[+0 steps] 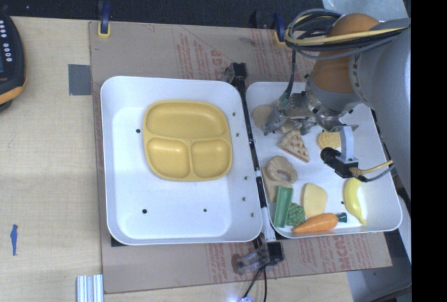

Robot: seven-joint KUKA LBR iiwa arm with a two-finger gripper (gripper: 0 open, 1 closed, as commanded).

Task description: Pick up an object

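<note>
Where the right bin (370, 147) came nearest the camera, a toy carrot (316, 224) lay along its front wall. Just behind the carrot, a green cucumber piece (283, 204) stood beside a small broccoli floret (296, 213), with a pale yellow slice (314, 198) next to them. A banana (355, 199) lay off towards the bin's right side. Farther in sat a beige ring-shaped bagel (281, 170), and beyond it lay a tan pizza wedge (296, 147). A small yellow piece (330, 140) rested to the right of the wedge.

Behind the wedge, the gripper (293, 117) was down low in the far part of this bin, close to a beige lump (261, 115) on its left. Whether the gripper was spread, pressed together or pinching anything could not be told from this angle. The grey arm (380, 77), with its orange band (335, 73), reached in above it from the right.

To the left, the other bin (174, 213) held only a yellow divided plate (187, 140), set towards its far half. Both bins sat on a cardboard sheet (174, 49) laid over the wooden table (49, 168). A grey tape patch (79, 79) was stuck on the table beside the sheet's left edge. At the sheet's far left corner was a blue clamp (104, 14), and a dark keypad unit (8, 59) lay at the table's left edge.
</note>
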